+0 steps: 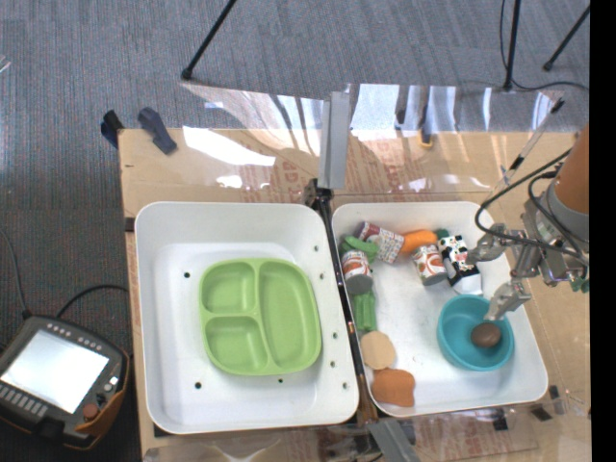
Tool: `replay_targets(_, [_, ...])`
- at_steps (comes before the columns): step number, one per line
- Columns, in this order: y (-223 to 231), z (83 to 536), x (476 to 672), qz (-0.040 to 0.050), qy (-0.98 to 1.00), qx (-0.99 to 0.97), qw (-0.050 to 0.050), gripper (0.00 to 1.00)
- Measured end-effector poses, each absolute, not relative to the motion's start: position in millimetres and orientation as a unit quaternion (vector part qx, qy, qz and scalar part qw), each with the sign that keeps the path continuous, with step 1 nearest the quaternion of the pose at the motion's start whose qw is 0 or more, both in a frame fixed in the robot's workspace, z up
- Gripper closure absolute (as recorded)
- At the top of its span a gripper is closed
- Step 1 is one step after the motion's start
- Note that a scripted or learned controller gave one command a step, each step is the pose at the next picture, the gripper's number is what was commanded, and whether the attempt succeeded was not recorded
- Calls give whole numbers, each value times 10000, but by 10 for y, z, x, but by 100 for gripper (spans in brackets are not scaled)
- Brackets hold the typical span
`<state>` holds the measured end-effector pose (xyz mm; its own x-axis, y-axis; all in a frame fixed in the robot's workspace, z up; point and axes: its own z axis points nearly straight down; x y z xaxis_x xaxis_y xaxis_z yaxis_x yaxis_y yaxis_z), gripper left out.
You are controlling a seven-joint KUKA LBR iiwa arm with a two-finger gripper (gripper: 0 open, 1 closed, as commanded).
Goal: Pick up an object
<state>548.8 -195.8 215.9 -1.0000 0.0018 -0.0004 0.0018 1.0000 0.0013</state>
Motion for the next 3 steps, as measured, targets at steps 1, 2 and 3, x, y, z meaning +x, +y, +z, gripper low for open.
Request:
replay_targets(1, [-1889, 1023, 5588, -7, 9996, -297, 42, 0])
replay_targets(2, [-2105, 916, 4894, 4, 9999, -85, 59, 0])
replay_targets(3, [-2073, 918, 4870, -14, 9935, -1132, 80, 0])
